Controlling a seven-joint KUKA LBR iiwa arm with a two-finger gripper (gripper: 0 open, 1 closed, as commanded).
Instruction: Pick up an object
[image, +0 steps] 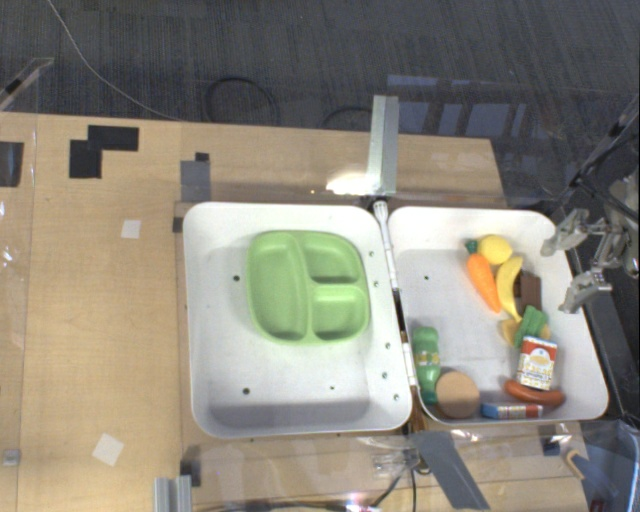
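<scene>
Hovering at the right edge of the right bin (430, 262), the gripper (583, 262) is seen with its two fingers spread and nothing between them. Candidate objects are crowded along the bin's right side: lemon (494, 247), carrot (484, 281), banana (511, 285), carton (537, 362). A descent here risks striking the rim or clamping two neighbours at once.

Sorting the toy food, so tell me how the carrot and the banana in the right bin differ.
The carrot is orange, straight and tapers to a point; the banana is yellow and curved. The carrot lies on the banana's left, nearer the bin's middle. Both are long, lie flat and touch side by side below the lemon.
</scene>
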